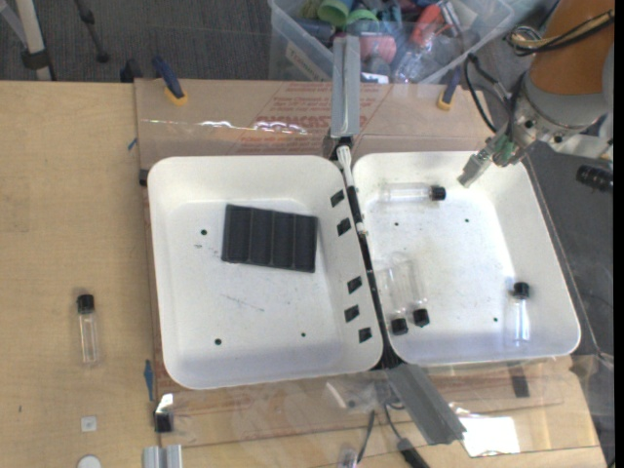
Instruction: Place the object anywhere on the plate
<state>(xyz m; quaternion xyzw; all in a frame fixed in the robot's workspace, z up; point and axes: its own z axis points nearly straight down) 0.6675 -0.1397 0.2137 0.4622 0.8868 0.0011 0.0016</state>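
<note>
Task status, seen from above. My gripper (475, 171) hangs over the far edge of the right bin (546, 252), just beside a clear vial (409, 194) with a black cap that lies near the bin's far wall. Whether it is open or closed I cannot tell; it is small and blurred at this angle, and nothing visibly sits in it.

The plate (270, 237) (a dark, ribbed rectangle) lies flat in the left bin (175, 261) and carries nothing, so the placing is not yet done. By my judgement the pick-up itself is also outstanding.

More clear vials rest in the right bin: two with black caps (402, 295) near the divider (353, 252), and one (520, 312) near the right wall. Their transparent bodies nearly vanish against the white floor, so their outlines and count are uncertain; there may be more than I can make out.

My arm (575, 42) is cut off at the top right corner.
</note>
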